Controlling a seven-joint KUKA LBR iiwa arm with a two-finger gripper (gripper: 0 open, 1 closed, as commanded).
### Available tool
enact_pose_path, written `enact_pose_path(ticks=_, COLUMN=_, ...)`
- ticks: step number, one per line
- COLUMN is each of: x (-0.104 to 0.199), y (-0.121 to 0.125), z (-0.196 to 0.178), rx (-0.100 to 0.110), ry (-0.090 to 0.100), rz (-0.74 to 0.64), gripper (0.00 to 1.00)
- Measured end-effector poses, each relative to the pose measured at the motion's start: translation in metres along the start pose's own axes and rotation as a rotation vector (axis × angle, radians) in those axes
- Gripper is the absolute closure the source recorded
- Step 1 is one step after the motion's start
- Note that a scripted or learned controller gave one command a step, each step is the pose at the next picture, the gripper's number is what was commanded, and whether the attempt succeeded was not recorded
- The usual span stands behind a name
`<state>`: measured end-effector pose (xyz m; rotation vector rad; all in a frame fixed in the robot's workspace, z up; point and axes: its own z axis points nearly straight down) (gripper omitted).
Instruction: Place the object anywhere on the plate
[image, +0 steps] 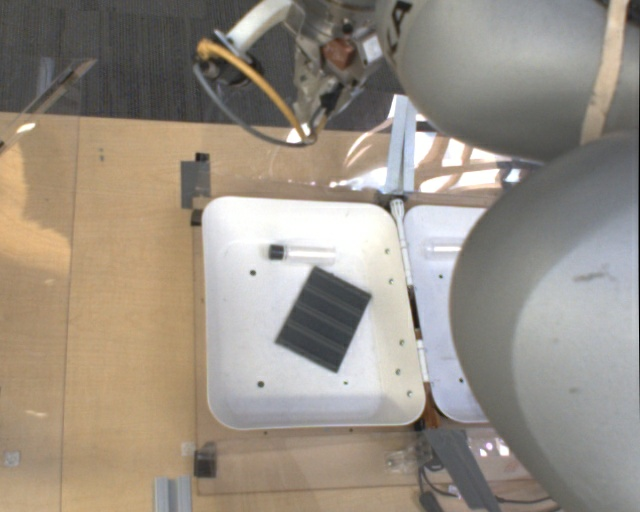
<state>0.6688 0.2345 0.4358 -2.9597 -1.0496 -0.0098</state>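
Vial (300, 253), clear with a black cap, lies at 11 o'clock of the dark ribbed plate (323, 319), just beside it in the left bin (225, 330). Not yet placed. Gripper (318, 95) at 12 o'clock above the bins; grip state unreadable, nothing visibly held.

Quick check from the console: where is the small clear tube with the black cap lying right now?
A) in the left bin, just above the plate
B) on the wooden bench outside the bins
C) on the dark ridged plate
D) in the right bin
A: the tube rests on the left bin's white floor, just past the plate's upper edge, apart from it.
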Motion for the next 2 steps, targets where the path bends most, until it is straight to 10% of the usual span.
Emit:
enact_pose_path(ticks=1, x=-0.005, y=-0.004, z=-0.001, rx=-0.002, ry=0.004, rz=0.478, gripper=1.00)
enact_pose_path(ticks=2, x=-0.006, y=-0.004, z=0.044, rx=-0.001, ry=-0.001, rz=0.374, gripper=1.00)
